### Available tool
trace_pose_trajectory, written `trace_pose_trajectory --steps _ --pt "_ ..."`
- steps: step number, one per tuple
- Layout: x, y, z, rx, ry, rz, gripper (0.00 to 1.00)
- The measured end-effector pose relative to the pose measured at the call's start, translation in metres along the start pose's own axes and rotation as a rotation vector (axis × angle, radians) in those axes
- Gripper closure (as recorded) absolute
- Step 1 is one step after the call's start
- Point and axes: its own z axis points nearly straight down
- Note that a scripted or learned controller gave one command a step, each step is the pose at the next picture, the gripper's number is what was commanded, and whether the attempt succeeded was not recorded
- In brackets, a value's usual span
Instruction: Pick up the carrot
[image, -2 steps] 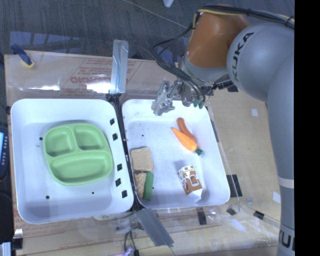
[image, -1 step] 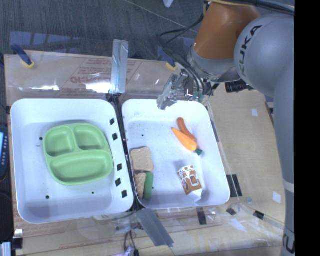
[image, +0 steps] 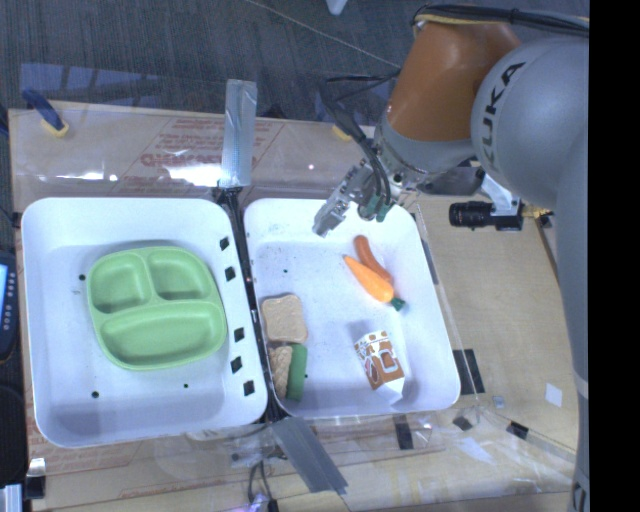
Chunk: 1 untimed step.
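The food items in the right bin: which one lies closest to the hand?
The carrot, orange with a green stem end, lies closest, just below the hand. The bread slice, the green pickle and the small carton lie farther down.

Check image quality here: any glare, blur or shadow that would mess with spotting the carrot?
Camera view: the carrot is sharp and evenly lit, orange against the white right bin, with just a faint shadow beside it; glare sits on the clear sheet behind the bins, away from it; the gripper looks slightly soft, hovering over the bin's back edge; the green plate in the left bin is clear.
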Motion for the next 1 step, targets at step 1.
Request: trace_pose_trajectory --steps 1 --pt "-0.0205 -0.0006 0.0100 0.000 -0.001 0.274 1.00"
